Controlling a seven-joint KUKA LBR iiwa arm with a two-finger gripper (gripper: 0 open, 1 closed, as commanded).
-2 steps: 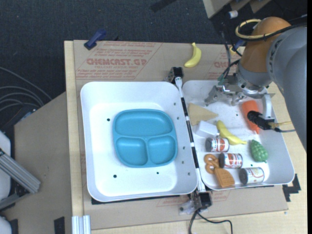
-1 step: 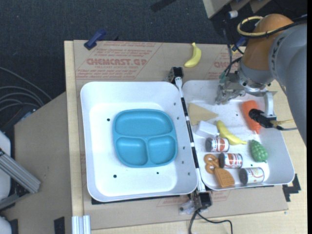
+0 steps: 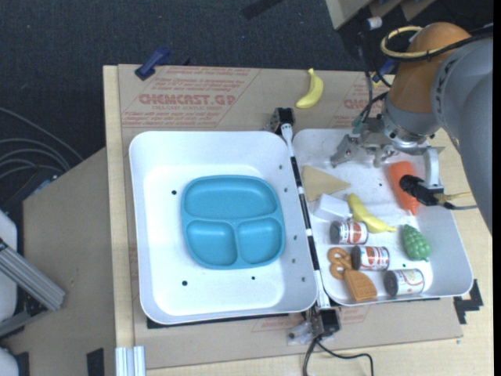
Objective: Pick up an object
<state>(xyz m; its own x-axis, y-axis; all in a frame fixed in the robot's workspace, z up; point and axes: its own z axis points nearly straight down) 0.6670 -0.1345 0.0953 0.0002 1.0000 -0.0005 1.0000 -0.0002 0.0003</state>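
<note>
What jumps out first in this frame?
A light blue three-compartment plastic tray sits alone in the left white bin. The right white bin is crowded with small items, including a yellow toy banana and small labelled cans. The grey arm's gripper is over that bin's far end.

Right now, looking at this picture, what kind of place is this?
Most likely a robot test lab, not a kitchen. A grey robot arm reaches over two white bins on a workbench, one holding toy food such as a banana and small cans, with cables on the floor.

Sky-blue three-section plastic plate (image 3: 232, 230) in the white left bin (image 3: 149, 210); yellow plastic banana (image 3: 369, 214), orange plastic carrot (image 3: 405, 185), bumpy green toy fruit (image 3: 416, 242) opposite.
</note>
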